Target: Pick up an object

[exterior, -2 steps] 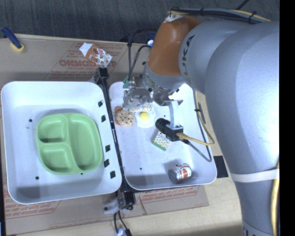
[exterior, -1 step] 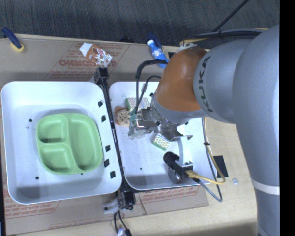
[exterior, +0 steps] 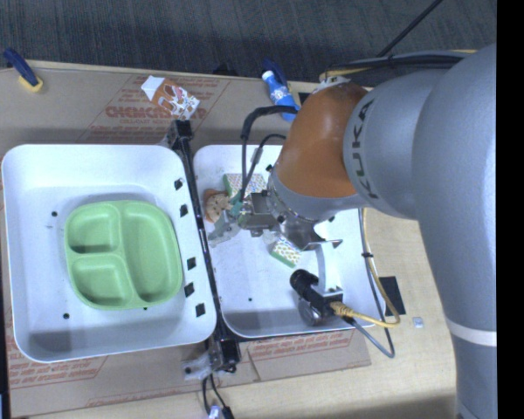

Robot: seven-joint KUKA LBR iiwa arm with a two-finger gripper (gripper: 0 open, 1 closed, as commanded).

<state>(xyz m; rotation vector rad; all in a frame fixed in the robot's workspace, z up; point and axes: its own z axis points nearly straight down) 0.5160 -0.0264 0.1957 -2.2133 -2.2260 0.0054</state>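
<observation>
My gripper (exterior: 237, 218) reaches down into the right bin (exterior: 253, 308), near that bin's left wall, under the orange band and grey wrist. A small tan and orange toy (exterior: 215, 205) lies just left of it, close to the gripper tip; I cannot tell whether they touch. A green-and-white patterned piece (exterior: 244, 183) lies behind the gripper, partly hidden by the arm. Another green-and-white patterned piece (exterior: 286, 251) lies to the gripper's right, below the wrist.
The left bin (exterior: 35, 182) holds a green divided plate (exterior: 122, 253). A black divider with clips (exterior: 195, 234) runs between the bins. The arm covers much of the right bin's back half. A small packet (exterior: 168, 97) and a blue clamp (exterior: 278, 90) lie on the cardboard behind.
</observation>
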